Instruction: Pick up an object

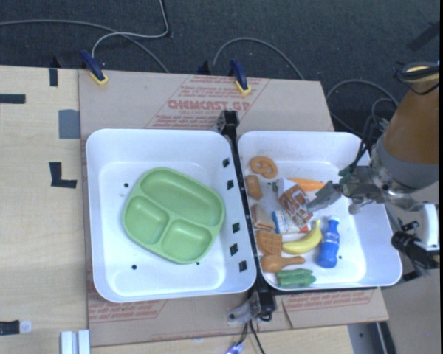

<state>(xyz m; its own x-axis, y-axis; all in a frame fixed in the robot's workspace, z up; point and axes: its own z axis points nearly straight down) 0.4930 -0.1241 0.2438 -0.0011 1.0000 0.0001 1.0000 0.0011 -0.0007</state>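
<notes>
The right bin (pixel 369 264) holds several toy foods: a round brown cookie (pixel 263 167), an orange carrot (pixel 307 184), a red-brown snack packet (pixel 292 200), a yellow banana (pixel 304 243), a blue bottle (pixel 328 243), a waffle (pixel 268 240), a brown drumstick (pixel 273 262) and a green vegetable (pixel 295 277). My gripper (pixel 320 199) reaches in from the right, low over the bin's middle. Its tip is right beside the snack packet and just below the carrot. Nothing shows as lifted.
A green divided plate (pixel 173 214) lies in the left bin (pixel 103 153). A black divider (pixel 238 198) with clips runs between the bins. Blue clamps (pixel 94 68) and cables sit at the bench's far edge. The arm's grey and orange body (pixel 413 139) overhangs the right bin's rim.
</notes>
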